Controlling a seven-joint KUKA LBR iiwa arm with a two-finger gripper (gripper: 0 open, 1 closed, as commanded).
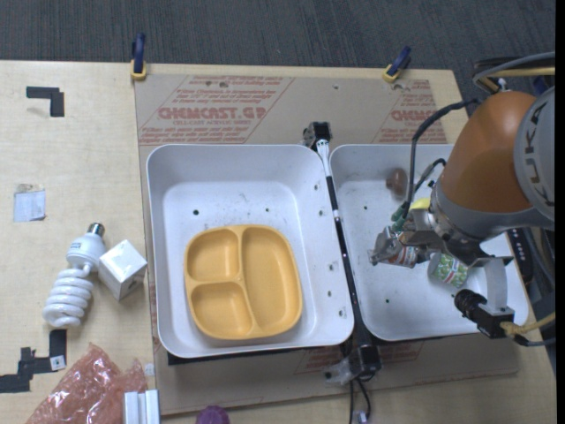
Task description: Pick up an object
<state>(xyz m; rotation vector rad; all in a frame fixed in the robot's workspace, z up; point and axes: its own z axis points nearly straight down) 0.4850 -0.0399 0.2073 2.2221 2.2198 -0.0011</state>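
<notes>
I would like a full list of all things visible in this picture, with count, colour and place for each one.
Bins: two, white, side by side on the bench.
Divided plate: one, yellow, in the left bin.
Small round object: one, brownish, far end of the right bin.
Small item: one, green and white, right bin, under the arm; kind unclear.
Spiral light bulb: one, white, bench left of the bins.
Cube: one, white, beside the bulb.
Mesh bag: one, red, bottom left.
Clamps: two, blue and yellow, board's far edge.
Arm: one, grey and orange, over the right bin.
Gripper: one, metallic, low in the right bin.
</notes>
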